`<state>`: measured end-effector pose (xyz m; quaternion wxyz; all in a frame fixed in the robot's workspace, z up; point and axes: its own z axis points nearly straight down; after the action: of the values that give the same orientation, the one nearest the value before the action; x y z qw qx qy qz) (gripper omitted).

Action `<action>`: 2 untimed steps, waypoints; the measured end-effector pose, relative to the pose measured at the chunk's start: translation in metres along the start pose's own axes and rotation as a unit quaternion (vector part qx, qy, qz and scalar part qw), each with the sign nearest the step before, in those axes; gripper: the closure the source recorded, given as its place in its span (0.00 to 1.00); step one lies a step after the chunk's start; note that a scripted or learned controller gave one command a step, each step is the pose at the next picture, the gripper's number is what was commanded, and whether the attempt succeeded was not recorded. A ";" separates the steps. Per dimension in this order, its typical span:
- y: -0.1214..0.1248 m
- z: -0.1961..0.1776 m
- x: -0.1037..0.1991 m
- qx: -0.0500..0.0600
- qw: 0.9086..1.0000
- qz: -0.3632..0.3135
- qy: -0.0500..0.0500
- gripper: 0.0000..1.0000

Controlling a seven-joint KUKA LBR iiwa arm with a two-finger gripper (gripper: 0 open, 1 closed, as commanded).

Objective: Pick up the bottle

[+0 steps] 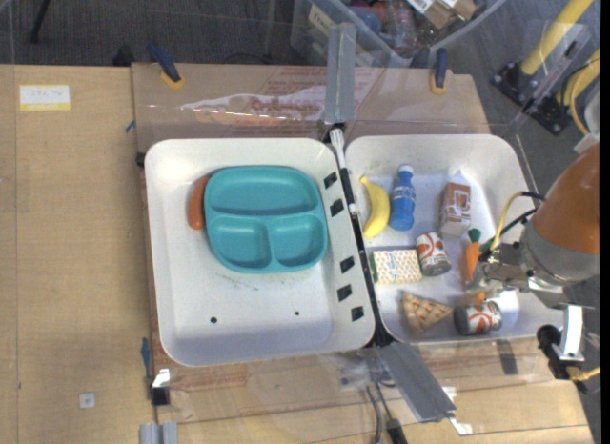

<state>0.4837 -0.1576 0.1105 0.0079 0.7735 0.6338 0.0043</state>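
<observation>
The claw (498, 278) sits low at the near right corner of the right bin (505, 151), close over a red-and-white can (478, 316) and just beside the carrot (471, 259). Whether it is wide or narrow I cannot tell, and nothing shows between it.

The bottle (403, 197), blue with a white cap, lies well apart from the claw, up and to its left, toward the bin's far side. A banana (376, 207) lies just beside the bottle on the side away from the claw, and a brown carton (457, 208) lies near it on the claw's side.

To do this well, I judge the claw should rise clear of the can and carrot first, then travel to a spot over the bottle's middle, below the cap. Closing across the bottle's narrow width, between banana and carton, should keep both neighbours out of the grip. A second can (434, 252) lies on the way, so a low sweep risks knocking it.
</observation>
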 end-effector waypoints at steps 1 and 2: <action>0.010 0.020 -0.058 0.002 0.975 -0.223 0.001 1.00; 0.044 -0.143 -0.016 0.006 0.959 -0.284 0.003 1.00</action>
<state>0.5218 -0.1812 0.2546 0.0019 0.5617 0.8273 0.0006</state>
